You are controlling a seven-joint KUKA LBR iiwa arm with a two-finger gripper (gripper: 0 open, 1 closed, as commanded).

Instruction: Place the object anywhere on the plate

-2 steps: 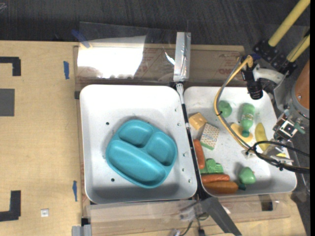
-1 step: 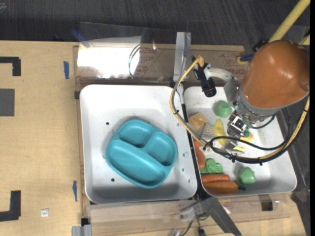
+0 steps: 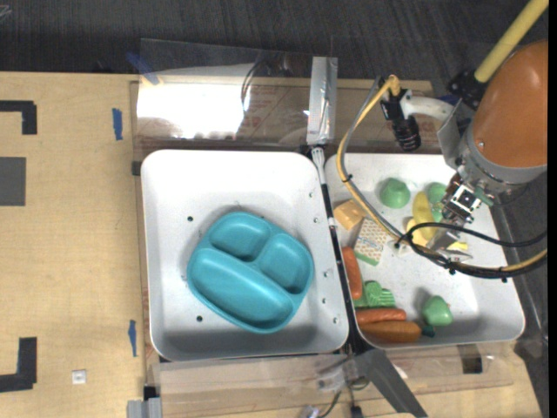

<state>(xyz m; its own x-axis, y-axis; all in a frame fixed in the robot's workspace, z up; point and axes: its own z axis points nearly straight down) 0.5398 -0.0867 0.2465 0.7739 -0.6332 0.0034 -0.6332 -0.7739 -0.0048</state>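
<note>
A teal divided plate (image 3: 251, 270) lies in the left white bin (image 3: 165, 190), with nothing on it. My gripper (image 3: 446, 232) hangs low over the right bin (image 3: 500, 307), just at a yellow banana-like toy (image 3: 423, 211) near that bin's upper right. The wrist and cables hide part of the toy and the gripper's tip. No object is visibly held.
The right bin also holds a green ball (image 3: 394, 192), a yellow wedge (image 3: 350, 213), a checkered cracker (image 3: 370, 239), a carrot (image 3: 352, 273), a leafy green piece (image 3: 377, 295), a sausage (image 3: 389, 322) and a green pepper (image 3: 437, 310). Black and yellow cables (image 3: 348, 138) loop over it.
</note>
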